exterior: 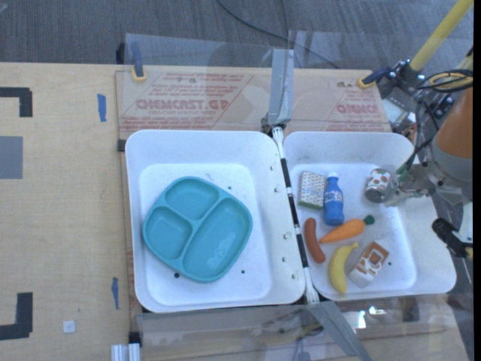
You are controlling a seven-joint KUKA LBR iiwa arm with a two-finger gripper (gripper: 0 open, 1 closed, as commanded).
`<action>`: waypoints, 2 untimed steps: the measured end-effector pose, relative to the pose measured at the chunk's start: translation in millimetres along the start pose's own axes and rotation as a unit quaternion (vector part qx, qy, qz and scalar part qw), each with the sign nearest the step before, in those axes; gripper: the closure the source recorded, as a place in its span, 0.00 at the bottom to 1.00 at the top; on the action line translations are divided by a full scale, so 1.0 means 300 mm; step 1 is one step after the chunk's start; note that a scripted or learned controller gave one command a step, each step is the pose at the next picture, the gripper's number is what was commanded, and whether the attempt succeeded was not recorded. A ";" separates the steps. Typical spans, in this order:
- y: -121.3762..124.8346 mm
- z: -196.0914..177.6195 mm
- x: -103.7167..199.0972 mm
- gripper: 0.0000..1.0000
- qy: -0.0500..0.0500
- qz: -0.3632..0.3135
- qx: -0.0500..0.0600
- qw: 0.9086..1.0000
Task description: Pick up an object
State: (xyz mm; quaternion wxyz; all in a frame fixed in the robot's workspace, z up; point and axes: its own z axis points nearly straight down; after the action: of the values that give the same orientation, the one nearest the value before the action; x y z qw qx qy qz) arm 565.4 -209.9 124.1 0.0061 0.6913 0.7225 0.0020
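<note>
The right bin [432,273] holds several small objects: a pale green packet [312,189], a blue bottle [333,199], an orange carrot [346,231], a red sausage [314,240], a yellow banana [340,267] and a small brown-and-white carton [369,262]. A small round white-and-brown object [378,184] sits at the bin's upper right. My gripper [396,189] reaches in from the right and is right against that round object, partly overlapping it. Whether it has hold of the object is unclear.
The left bin [150,153] carries a teal divided plate [198,229]. A metal divider [289,216] separates the bins. Cables and the grey arm [451,153] crowd the right bin's far right side. A clear panel stands behind the bins.
</note>
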 end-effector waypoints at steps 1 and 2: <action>0.000 0.000 0.000 0.00 0.000 0.000 0.000 1.000; 0.117 0.122 0.059 0.00 0.002 -0.060 0.003 0.998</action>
State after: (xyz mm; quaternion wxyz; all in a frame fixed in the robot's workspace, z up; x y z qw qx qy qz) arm 600.2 -190.8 87.7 0.0031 0.6464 0.7630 0.0009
